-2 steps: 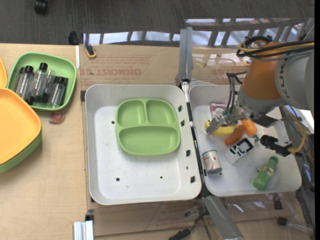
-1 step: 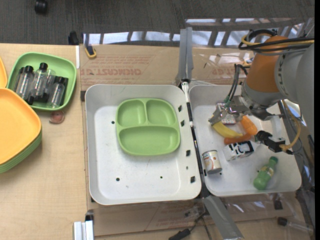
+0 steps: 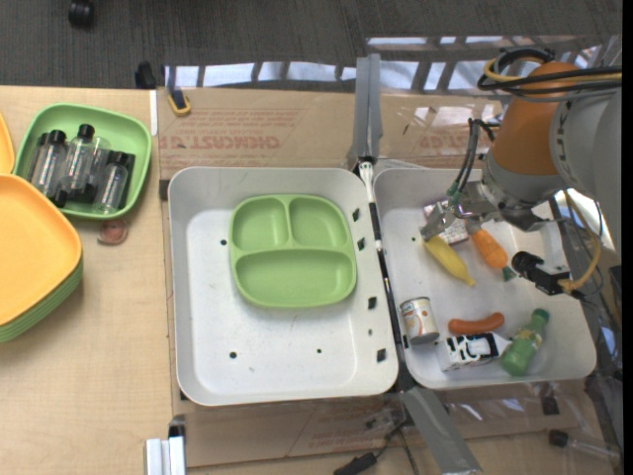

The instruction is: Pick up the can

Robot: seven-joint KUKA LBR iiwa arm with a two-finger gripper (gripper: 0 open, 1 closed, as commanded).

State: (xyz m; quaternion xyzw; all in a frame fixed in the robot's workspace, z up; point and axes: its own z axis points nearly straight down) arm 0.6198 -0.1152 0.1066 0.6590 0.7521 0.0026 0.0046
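The can (image 3: 418,318) lies in the right white bin (image 3: 554,364), below and slightly left of the pincer (image 3: 442,222), well apart from it. Whether the pincer is clenched or released cannot be told. Left of the pincer, the left white bin (image 3: 198,344) holds a green divided plate (image 3: 292,248). In the right bin, a banana (image 3: 450,260) and a carrot (image 3: 489,247) lie just below the pincer; farther down are a sausage (image 3: 477,322), a black-and-white carton (image 3: 473,349) and a green bottle (image 3: 524,342). Far left, on the wooden bench (image 3: 89,384), a green tray (image 3: 129,137) holds clear vials (image 3: 81,166) beside stacked orange plates (image 3: 35,260). Cardboard (image 3: 257,132) behind the bins carries mirrored print, apparently "CHEMCUT".
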